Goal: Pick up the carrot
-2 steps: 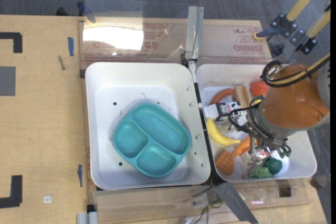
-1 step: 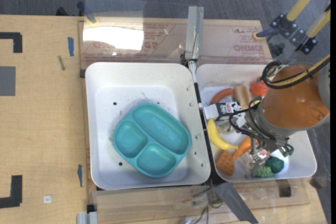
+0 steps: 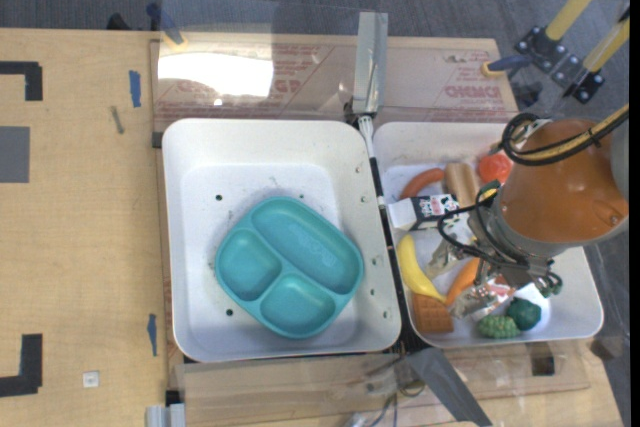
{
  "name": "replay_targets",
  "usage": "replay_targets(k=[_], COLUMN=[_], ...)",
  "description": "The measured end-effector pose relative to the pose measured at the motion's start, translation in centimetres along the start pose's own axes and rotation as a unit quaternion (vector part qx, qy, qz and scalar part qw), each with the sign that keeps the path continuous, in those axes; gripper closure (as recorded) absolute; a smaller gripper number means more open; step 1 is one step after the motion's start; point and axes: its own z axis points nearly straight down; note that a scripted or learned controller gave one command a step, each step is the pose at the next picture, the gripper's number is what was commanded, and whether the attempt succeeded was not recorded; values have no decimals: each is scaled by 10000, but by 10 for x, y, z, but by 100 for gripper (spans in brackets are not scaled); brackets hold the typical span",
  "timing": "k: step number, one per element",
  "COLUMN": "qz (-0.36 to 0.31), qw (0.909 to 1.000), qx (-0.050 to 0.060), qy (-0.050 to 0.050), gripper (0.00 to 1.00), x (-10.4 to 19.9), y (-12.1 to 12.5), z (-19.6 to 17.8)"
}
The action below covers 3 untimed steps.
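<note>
Orange carrot point(image 3: 461, 281), tilted, in the right bin beside a yellow banana point(image 3: 417, 268).

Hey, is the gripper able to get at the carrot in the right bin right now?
Probably yes. The gripper hangs low in the right bin, right next to the carrot, though the banana and other toys crowd close around it.

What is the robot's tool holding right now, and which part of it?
Cannot be told. The tool is low over the carrot in the right bin, but its tips are hidden.
</note>
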Motion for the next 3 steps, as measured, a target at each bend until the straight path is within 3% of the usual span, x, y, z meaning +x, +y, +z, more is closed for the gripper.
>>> replay_targets(k=[1,2,3], qz=[-855,-3152,-4745], qw=[9963,9490,8802], qx=[-11,15,-43], qy=[2,-12,-1], gripper=[100,100,100], x=[-15,-5,-81], y=[26,-19,-18], z=[-115,-19,-86])
